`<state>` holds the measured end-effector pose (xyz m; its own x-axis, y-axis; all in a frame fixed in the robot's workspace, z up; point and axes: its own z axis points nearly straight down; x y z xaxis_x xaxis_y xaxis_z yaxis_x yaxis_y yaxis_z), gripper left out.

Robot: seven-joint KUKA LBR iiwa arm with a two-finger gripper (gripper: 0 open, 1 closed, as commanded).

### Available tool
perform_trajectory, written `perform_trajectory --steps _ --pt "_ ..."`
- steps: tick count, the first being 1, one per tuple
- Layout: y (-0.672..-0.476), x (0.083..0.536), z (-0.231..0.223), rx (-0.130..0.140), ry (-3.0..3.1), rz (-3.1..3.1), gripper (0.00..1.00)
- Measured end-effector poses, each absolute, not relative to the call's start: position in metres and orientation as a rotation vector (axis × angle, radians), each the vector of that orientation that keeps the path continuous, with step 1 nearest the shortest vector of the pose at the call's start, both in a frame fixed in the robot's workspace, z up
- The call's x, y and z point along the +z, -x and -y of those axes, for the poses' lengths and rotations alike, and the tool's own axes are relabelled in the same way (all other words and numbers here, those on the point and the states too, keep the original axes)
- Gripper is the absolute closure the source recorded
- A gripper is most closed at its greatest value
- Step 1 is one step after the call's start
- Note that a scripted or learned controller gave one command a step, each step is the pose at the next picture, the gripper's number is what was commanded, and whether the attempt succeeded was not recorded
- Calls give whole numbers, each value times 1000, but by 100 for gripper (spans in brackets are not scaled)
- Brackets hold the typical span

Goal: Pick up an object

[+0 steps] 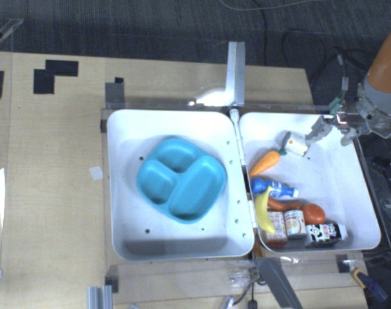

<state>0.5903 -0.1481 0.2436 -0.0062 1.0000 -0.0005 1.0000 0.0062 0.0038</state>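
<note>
My gripper (332, 132) hangs over the far right part of the right bin (350, 192), open, with nothing between its fingers. One fingertip (319, 131) is just right of a small white cylinder (295, 145) lying on the bin floor, and I cannot tell whether they touch. An orange carrot (265, 162) lies left of the cylinder. Along the bin's near left side sit a blue-and-white bottle (276, 188), a yellow banana (265, 215), a red-orange piece (303, 207), small cans (288, 225) and a black-and-white carton (325, 232).
The left bin (124, 147) holds a blue divided plate (181, 179). A metal divider post (236, 69) stands at the back between the bins. The arm's orange band (385, 63) is at the right edge, with cables behind it.
</note>
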Motion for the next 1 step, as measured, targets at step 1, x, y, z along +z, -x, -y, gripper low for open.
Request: perform_trajectory --steps 1 --pt "-623 123 116 6 -2034 -2387 0"
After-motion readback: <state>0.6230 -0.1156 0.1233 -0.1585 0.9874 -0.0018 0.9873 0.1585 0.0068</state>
